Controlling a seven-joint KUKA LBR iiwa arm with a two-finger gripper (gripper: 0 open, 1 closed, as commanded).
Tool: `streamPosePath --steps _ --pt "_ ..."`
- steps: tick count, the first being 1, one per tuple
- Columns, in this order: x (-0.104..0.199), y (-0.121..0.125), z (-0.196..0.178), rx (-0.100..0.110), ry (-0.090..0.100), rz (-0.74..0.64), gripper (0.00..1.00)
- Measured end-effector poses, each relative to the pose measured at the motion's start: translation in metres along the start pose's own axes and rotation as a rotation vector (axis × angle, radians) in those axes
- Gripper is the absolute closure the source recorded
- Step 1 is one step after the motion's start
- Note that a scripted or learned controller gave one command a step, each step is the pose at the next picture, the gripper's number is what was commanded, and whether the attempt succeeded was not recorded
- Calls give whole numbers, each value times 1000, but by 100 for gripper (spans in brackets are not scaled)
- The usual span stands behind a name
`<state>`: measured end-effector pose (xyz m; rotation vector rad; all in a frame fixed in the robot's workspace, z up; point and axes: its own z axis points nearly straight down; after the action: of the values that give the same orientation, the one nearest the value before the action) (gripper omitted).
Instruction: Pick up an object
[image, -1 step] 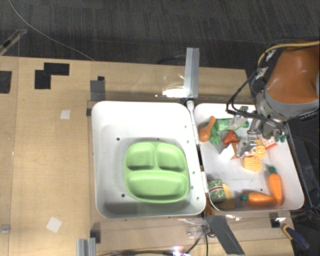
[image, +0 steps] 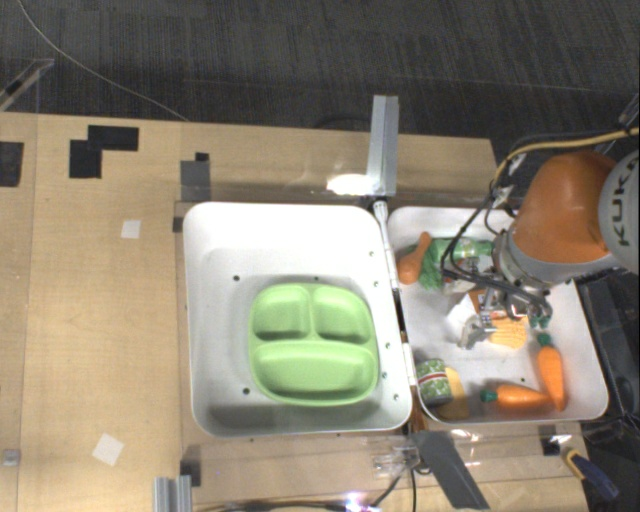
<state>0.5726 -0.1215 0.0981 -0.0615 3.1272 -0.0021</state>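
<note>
Lying in the right bin (image: 592, 395) are several toy foods: two orange carrots with green tops, one carrot (image: 549, 371) standing roughly lengthwise near the right wall and the other carrot (image: 520, 397) lying across the front of the bin, their ends close together at the front right corner; a small green-labelled can (image: 434, 377) with a yellowish piece beside it at the front left; an orange-brown piece (image: 411, 262) next to a green leafy packet (image: 436, 263) up at the back left; and a pale yellow block (image: 509, 336) near the middle. The tool (image: 483, 325) hangs low over the middle of this bin, just beside the yellow block, with something small and white-grey at its tip; whether that is part of the tool or a separate thing is too blurred to tell, and how far its fingers stand apart I cannot tell, nor whether anything sits between them. Much of the back right of the bin is covered by the arm's orange band (image: 562, 208) and grey wrist, with black and yellow cables looping over it. The left bin (image: 210, 300) carries a light green divided plate (image: 313, 343) with three compartments, set slightly toward the front. Both bins rest side by side on a light wooden worktop (image: 90, 330) with black squares and small pale patches on it, a metal post (image: 383, 145) rising at the back between the bins, and dark carpet beyond
</note>
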Motion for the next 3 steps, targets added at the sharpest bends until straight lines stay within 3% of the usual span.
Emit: streamPosePath --steps 1,2,3 --pt "64 -45 6 3 -2 -31 0" --pt "75 -48 5 4 -14 -21 0" --pt "71 -47 -8 7 -23 -29 100"
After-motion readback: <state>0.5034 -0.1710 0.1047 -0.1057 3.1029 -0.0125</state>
